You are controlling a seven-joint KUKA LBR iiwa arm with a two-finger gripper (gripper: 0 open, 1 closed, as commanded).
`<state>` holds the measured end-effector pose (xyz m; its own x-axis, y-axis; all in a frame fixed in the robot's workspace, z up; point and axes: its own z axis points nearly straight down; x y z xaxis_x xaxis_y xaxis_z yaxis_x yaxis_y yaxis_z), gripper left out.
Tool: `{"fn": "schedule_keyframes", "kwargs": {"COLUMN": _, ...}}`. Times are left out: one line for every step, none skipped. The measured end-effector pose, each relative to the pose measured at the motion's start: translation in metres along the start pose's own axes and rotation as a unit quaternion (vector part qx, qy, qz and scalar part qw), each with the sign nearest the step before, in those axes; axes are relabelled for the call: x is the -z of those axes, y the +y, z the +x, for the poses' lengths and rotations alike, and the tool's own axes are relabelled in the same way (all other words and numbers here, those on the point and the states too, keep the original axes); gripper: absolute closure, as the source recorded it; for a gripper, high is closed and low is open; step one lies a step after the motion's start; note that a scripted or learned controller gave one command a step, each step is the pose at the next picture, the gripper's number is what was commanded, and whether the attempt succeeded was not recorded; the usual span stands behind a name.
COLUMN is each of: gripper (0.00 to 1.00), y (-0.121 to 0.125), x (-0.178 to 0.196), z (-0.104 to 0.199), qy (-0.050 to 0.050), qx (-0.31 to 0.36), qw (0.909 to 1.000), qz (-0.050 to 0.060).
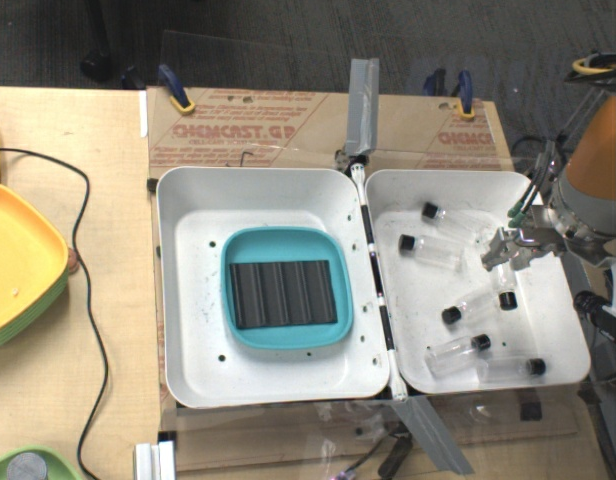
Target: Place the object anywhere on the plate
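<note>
A teal rectangular plate point(285, 239) with a dark ribbed centre lies in the middle of the left white bin point(188, 218). Several clear vials with black caps lie scattered in the right bin point(408, 363), among them one point(429, 211) at the back, one point(451, 315) in the middle and one point(535, 366) at the front right. My gripper point(500, 251) hangs low over the right side of that bin, just above a vial point(506, 299). No vial lies on the plate.
A metal divider point(363, 108) stands at the back between the bins. Yellow and green dishes point(18, 268) and a black cable point(83, 268) lie on the wooden bench at the left. Clamps point(175, 86) hold the cardboard backing.
</note>
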<state>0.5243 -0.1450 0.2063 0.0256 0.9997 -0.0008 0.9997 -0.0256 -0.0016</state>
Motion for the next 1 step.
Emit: {"fn": "schedule_keyframes", "kwargs": {"gripper": 0.00, "y": 0.0000, "x": 0.0000, "z": 0.0000, "qy": 0.000, "qx": 0.000, "qw": 1.0000, "qz": 0.000}}
